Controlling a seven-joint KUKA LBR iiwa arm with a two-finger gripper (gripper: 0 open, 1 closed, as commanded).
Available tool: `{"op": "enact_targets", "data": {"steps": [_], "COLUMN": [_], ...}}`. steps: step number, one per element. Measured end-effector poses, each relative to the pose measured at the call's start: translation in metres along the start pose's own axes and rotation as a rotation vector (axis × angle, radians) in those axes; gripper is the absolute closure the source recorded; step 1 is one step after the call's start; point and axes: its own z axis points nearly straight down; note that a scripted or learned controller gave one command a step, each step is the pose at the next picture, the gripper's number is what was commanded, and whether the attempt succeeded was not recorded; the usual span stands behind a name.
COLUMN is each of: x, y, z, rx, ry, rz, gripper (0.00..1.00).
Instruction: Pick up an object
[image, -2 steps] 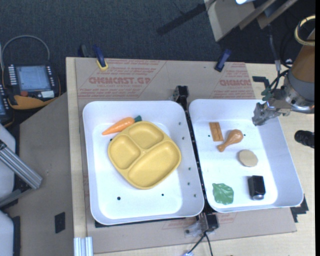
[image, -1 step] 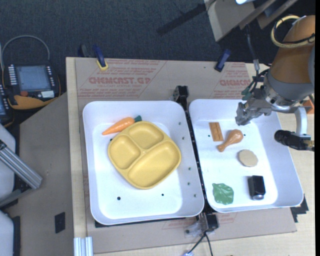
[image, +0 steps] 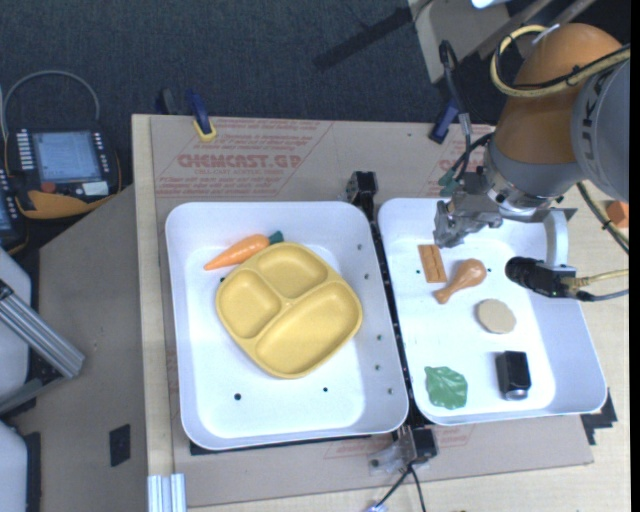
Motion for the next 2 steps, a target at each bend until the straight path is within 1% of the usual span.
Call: {"op": "enact_targets", "data": {"steps": [1,2], "x": [0.05,0.1], "y": [-0.005,-0.003], "z": [-0.01,-0.001], "rx": [-0.002,0.002], "ry": [0.0,0.0], "rz": [-0.001,-0.001], "gripper": [1.0,1.0]}}
